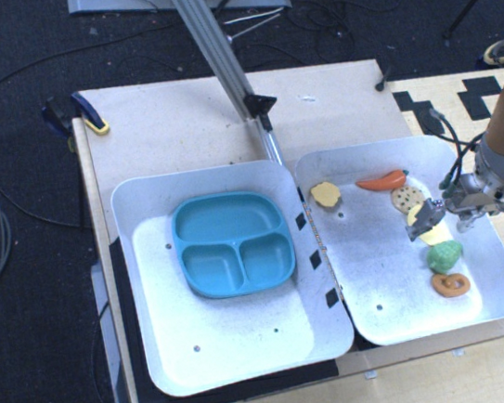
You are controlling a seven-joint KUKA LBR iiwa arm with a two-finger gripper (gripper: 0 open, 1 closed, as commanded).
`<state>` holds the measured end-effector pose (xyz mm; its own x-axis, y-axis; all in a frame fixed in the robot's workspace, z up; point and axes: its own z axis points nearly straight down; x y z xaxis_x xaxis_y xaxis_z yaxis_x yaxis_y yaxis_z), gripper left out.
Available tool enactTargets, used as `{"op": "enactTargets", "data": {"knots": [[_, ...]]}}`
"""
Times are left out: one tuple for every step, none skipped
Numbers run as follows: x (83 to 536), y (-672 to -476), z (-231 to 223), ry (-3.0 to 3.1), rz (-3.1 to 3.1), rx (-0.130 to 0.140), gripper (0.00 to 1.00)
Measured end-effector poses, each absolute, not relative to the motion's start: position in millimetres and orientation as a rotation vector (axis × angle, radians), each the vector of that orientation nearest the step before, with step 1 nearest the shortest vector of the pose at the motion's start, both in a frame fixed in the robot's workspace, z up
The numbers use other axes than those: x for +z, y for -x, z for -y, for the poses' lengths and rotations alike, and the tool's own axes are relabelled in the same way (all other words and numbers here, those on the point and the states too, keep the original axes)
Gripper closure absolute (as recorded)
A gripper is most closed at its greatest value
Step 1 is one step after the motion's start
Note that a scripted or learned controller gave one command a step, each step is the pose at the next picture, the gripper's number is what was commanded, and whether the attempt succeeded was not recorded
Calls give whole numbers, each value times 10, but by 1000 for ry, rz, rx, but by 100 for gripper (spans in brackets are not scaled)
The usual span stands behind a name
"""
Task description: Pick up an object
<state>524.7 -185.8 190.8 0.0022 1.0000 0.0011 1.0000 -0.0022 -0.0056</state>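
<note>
Left bin (162,350) holds a blue three-compartment tray (235,243); right bin (391,316) holds a yellow piece (326,195) at its far left, an orange carrot-like item (382,181), a spotted tan piece (407,197), a pale yellow piece (435,234), a green lump (445,255) and a brown ring (451,284) along its right side. Both bins sit on a light wooden bench (175,123) over a dark floor (4,111) strewn with cables, with a metal pole (215,46) slanting in from the far side. Gripper (426,219) hangs low at the right bin's right side, just above the pale yellow piece and beside the spotted one; can't tell how far open it is or whether it has anything.

Even, bright overhead light; soft shadows; white bins (248,361) slightly overexposed; mild overall softness.
</note>
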Motion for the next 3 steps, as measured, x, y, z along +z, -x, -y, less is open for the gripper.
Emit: {"op": "enactTargets", "data": {"knots": [[1309,-5320,1877,2220,2218,4,0],[917,-5328,1875,2224,2222,0,0],[1052,-5345,1885,2229,2225,-4,100]]}}
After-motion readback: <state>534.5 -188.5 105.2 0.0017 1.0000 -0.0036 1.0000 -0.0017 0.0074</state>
